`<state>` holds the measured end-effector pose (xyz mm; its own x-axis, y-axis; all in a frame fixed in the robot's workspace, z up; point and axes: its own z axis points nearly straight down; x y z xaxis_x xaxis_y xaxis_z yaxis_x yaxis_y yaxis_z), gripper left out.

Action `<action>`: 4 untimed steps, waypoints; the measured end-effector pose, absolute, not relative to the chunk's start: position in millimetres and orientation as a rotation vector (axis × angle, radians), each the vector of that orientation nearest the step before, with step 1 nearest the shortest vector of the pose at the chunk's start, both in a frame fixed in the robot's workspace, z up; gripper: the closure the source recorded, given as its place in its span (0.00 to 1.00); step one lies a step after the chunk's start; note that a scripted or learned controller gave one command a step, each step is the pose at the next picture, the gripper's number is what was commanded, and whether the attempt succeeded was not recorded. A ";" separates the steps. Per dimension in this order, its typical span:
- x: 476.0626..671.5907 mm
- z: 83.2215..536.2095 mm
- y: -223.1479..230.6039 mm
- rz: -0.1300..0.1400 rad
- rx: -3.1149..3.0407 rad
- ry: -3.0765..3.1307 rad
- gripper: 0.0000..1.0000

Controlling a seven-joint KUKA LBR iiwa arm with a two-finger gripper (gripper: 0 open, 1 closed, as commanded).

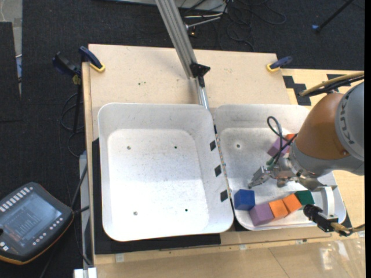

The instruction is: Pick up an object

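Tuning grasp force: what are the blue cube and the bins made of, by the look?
Small blue cube: probably painted wood or hard plastic; flat opaque colour, crisp edges, no glare. Two shallow white bins: likely thin moulded plastic; rounded corners, smooth matt, speckled floor.

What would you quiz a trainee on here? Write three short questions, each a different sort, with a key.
1. True or false: the blue cube lies in the left bin.
2. Which block sits between the front purple block and the green block? A orange, B white, C yellow.
3. Fill in: the arm reaches in from the view's ____.
Key: 1 false; 2 A; 3 right.
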<state>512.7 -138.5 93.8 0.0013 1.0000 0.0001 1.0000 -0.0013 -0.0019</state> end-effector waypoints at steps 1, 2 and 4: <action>513.7 105.5 -138.5 -0.002 -2.223 -2.221 1.00; 521.7 166.2 -142.6 -0.006 -2.223 -2.229 1.00; 537.3 258.7 -146.6 -0.005 -2.222 -2.231 1.00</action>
<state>537.3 -146.6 258.7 -0.0040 1.0000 -0.0026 1.0000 0.0040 0.0069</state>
